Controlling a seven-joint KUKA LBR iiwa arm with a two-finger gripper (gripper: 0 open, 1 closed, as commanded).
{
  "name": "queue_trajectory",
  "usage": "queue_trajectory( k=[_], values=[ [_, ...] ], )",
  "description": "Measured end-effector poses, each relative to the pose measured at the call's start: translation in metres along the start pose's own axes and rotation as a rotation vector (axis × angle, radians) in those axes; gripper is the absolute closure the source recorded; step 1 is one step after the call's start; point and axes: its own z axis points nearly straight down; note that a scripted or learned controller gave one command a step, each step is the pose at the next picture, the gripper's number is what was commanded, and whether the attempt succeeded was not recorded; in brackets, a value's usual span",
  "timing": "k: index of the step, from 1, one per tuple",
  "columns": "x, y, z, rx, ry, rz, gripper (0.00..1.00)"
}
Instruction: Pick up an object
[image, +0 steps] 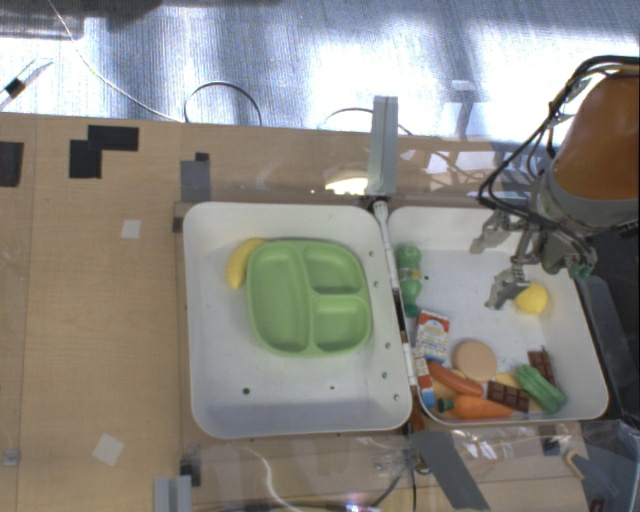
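The gripper (508, 290) hangs over the right bin (452, 262) toward its 2 o'clock corner; finger spacing cannot be determined from this angle, and no object is visible between the fingers. A small yellow ball (533, 299) lies just beside the gripper at its 3 o'clock, while the other toy foods cluster along the bin's 6 o'clock edge. The left bin (215, 330) contains a green divided plate (305, 296) with a banana (238, 262) at its 10 o'clock.

so the divided tray (305, 298) sits in the left bin (290, 405) with a banana (240, 262) tucked at its left edge, while the right bin (455, 270) has toy food (480, 385) piled along its front.
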Motion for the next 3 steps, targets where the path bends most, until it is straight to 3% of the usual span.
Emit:
queue_trajectory(
  k=[1, 2, 3],
  values=[
    [-0.029, 0.028, 0.104, 0.0, 0.004, -0.152, 0.0],
    [0.008, 0.013, 0.128, -0.001, -0.026, -0.056, 0.0],
    [0.012, -0.028, 0.128, -0.002, -0.023, 0.123, 0.0]
  ],
)
